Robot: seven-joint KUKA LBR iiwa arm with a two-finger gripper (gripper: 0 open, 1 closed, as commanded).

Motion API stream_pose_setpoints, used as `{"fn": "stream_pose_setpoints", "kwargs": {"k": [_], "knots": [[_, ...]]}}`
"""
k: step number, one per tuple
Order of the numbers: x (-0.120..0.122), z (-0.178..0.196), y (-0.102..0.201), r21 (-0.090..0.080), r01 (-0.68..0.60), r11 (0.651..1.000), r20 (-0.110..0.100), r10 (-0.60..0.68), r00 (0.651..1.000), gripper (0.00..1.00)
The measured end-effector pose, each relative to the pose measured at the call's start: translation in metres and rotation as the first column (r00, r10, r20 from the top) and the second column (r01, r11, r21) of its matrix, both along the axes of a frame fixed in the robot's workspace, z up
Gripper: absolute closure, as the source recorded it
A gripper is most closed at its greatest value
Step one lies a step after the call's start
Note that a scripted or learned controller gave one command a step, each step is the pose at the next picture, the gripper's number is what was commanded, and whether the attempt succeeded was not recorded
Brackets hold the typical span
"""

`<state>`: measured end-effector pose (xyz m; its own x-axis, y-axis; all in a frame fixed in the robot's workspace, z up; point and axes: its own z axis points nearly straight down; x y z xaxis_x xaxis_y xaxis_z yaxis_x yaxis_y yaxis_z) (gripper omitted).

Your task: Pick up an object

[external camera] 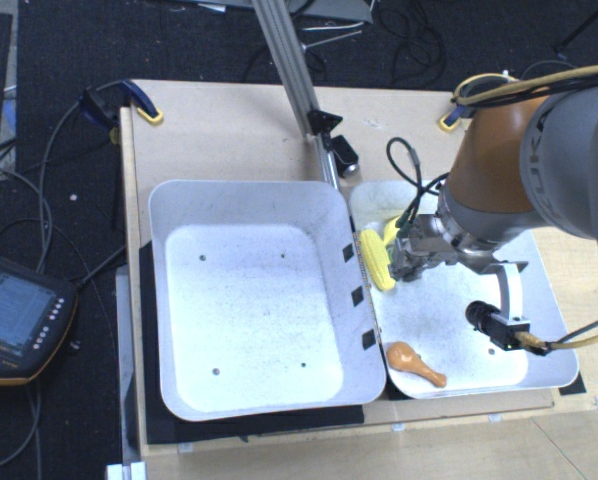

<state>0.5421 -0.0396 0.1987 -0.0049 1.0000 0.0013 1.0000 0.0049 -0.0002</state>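
Two white bins: the right bin (539, 368) holds yellow corn (376, 258), an orange gourd (415, 362); gripper (404, 258) state unclear.

Yellow corn cob (376, 258) and orange pear-shaped toy (415, 362) lie in right bin (539, 368).

Grey arm (539, 168) over right bin (539, 368), yellow corn (376, 258) beside its wrist, orange gourd (415, 362) near front rim

Arm (524, 158) cut off at frame's right edge, and it covers the right bin's (459, 353) back half. Gripper (407, 258) buried under the wrist. Yellow corn cob (377, 258) partly hidden where it meets the gripper.
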Motion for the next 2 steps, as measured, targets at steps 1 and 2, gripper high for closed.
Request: {"fn": "stream_pose_setpoints", "kwargs": {"k": [1,2], "knots": [[0.024,0.000,0.047,0.000,0.000,1.000,0.000,0.000,1.000,1.00],[0.049,0.004,0.090,0.000,0.001,1.000,0.001,-0.001,1.000,1.00]]}}
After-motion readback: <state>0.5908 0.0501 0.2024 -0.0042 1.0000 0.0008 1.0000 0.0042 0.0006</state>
